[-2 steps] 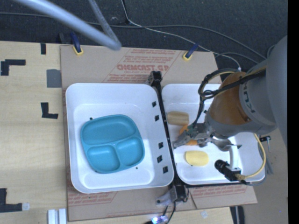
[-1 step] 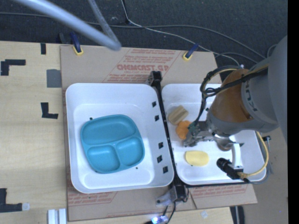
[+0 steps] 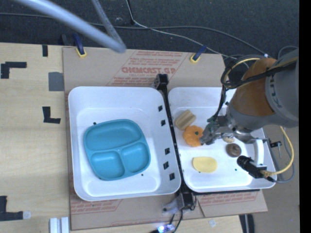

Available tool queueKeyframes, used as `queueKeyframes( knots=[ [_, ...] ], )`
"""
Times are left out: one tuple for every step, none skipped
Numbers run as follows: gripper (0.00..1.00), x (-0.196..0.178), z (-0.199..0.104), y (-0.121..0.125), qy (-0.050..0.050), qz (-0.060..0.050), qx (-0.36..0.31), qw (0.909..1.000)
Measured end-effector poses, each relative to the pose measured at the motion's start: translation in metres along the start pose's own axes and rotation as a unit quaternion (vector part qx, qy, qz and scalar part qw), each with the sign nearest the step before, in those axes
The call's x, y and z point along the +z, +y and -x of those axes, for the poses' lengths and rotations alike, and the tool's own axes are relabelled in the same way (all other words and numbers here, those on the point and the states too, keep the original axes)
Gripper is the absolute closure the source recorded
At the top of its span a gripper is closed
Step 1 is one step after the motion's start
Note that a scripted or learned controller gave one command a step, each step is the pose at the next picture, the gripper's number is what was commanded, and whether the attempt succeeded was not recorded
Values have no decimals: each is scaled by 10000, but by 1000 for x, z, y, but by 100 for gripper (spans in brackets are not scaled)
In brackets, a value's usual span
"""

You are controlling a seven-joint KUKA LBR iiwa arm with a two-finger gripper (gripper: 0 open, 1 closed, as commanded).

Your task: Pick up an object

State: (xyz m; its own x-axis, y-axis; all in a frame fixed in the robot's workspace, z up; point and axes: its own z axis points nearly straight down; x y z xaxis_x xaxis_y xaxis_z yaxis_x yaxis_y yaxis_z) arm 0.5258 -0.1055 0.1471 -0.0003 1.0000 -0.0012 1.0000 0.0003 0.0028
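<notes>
Arm [image 3: 265, 93] reaches in from your right, its grey body and orange band bulking over the upper right corner of the right bin [image 3: 194, 181], then bending down and leftward so the wrist sits low inside that bin. The claw [image 3: 208, 132] points left and hangs at the right edge of an orange round object [image 3: 192, 136], touching it or very nearly; you cannot tell from this slant how the claw is set or whether it has anything in it. Just above and left of the orange piece lies a tan, bread-like block [image 3: 184, 119], tilted, close to the divider between the bins. Below, nearer the front wall, rests a pale yellow oval piece [image 3: 204, 165], well clear of the claw. A small brown round object [image 3: 233, 150] sits just under the wrist, to the right of the orange one. In the left bin [image 3: 77, 101] you have a blue divided plate [image 3: 117, 147] with three compartments. Both bins sit on a cardboard sheet [image 3: 146, 69] laid over the counter [image 3: 29, 144].
</notes>
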Motion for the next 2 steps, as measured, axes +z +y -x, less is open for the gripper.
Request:
queueKeyframes(
  knots=[
    [100, -49, -10, 4, 3, 4, -11, 10000],
    [100, -95, -5, -2, 1, 1, -2, 10000]
  ],
)
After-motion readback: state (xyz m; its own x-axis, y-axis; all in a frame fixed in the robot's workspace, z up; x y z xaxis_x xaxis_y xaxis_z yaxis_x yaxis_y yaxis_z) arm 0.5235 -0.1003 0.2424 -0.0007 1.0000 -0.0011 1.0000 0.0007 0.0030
